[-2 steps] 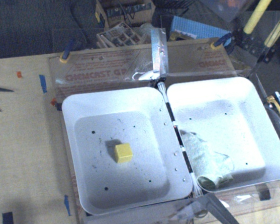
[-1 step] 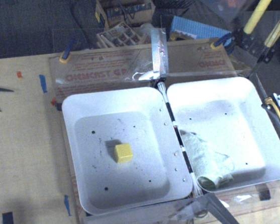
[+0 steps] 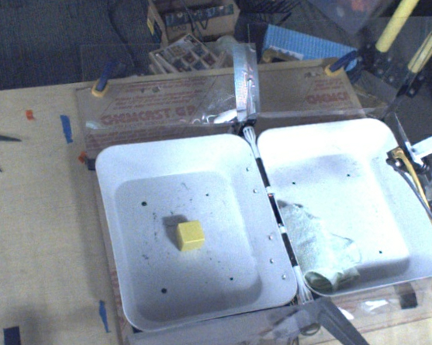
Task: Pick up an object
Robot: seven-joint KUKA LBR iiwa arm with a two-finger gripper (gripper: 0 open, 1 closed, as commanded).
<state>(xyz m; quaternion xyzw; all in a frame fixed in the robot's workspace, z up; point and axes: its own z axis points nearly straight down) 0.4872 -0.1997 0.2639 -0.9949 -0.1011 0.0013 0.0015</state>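
A small yellow block (image 3: 190, 235) lies near the middle of the left white bin (image 3: 122, 171). A crumpled pale green-grey cloth (image 3: 316, 245) lies along the left side and front corner of the right white bin (image 3: 368, 141), its rolled end by the front wall.
Yellow cables (image 3: 421, 189) and white hardware hang over the right bin's right rim. A clear plastic sheet and a metal strip (image 3: 244, 86) lie behind the bins. Blue tape marks and black tools sit on the wooden bench at the left.
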